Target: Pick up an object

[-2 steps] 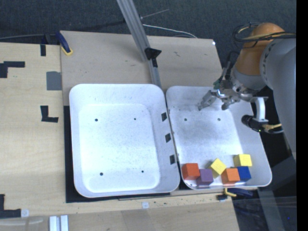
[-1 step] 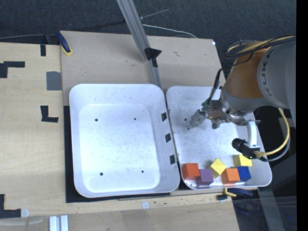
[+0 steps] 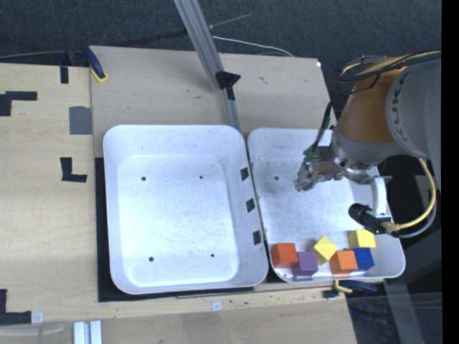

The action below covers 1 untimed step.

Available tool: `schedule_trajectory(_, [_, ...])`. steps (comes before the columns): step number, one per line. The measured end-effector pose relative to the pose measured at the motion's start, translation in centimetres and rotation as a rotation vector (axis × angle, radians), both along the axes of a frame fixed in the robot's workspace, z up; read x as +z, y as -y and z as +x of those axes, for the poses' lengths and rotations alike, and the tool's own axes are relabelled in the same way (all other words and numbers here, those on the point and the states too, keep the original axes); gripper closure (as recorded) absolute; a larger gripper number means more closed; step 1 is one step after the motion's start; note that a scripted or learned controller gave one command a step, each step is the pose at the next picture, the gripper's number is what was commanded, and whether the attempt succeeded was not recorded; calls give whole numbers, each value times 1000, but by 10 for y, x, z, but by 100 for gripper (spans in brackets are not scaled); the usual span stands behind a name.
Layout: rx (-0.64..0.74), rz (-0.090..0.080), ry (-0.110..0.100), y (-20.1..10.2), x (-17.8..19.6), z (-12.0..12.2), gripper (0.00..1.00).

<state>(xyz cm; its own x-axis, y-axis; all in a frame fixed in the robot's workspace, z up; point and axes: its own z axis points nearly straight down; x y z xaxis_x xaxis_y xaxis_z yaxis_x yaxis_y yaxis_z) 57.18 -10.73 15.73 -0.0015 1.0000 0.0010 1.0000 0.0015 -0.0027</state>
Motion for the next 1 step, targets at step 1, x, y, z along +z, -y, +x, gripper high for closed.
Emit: schedule_trajectory(1, [1,2,-1,-1,9,0,100])
